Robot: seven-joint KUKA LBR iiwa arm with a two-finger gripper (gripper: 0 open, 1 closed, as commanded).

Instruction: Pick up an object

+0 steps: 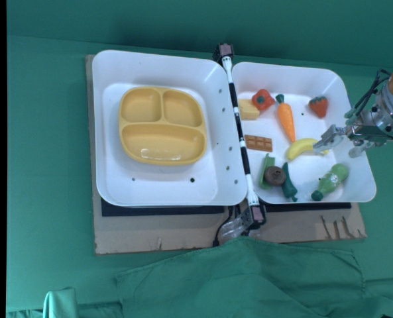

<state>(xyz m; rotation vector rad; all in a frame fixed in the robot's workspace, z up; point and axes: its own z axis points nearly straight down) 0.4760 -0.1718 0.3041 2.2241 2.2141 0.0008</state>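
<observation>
On the left, a white bin point(110, 177) holds a yellow divided plate point(162, 125) with three compartments, two small above and one long below. A black-and-white striped bar point(239, 134) runs between this bin and the right bin point(358, 184), where the toy food lies. From its left side: a yellow cheese-like block point(249, 109), a red pepper point(263, 99) just beside it, a brown waffle-like square point(258, 142), a brown round piece point(274, 174) on green pods point(288, 183), an orange carrot point(286, 120) with a green top, a curved yellow banana point(301, 148), a red strawberry point(318, 106) and a green bottle-shaped toy point(330, 181) near the lower right corner. The gripper point(345, 141) hangs over the bin's right side, its fingers spread apart with nothing between them; one fingertip point(327, 141) reaches just beside the banana's right end.
</observation>
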